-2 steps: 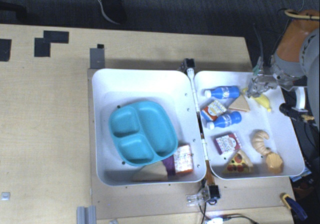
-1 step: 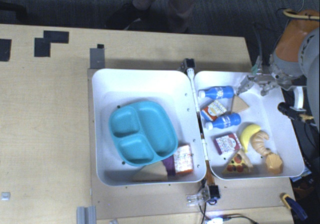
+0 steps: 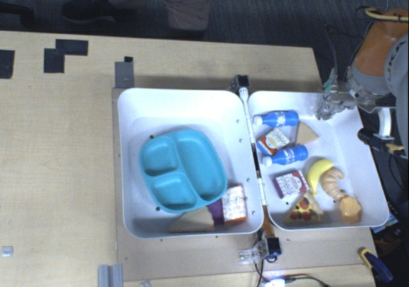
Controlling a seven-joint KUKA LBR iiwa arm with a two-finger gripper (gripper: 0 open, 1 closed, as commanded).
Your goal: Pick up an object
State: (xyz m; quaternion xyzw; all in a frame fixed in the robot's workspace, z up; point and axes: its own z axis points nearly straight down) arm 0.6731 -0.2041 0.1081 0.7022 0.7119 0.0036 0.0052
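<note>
Pincer (image 3: 327, 105) hangs over right bin (image 3: 364, 151) at its 1 o'clock corner, cannot tell its state, nothing seen in it. Nearest at its 9 o'clock: blue bottle (image 3: 276, 119), second blue bottle (image 3: 285, 155) below, red-white packet (image 3: 277, 139) between them, labels unreadable. Banana (image 3: 319, 172), croissant (image 3: 333, 183), pizza slice (image 3: 305, 208) toward 6. Left bin (image 3: 185, 103) holds blue divided tray (image 3: 182, 169), small carton (image 3: 234, 204) at its 5 o'clock, print illegible. All on tabletop (image 3: 57, 170)
</note>
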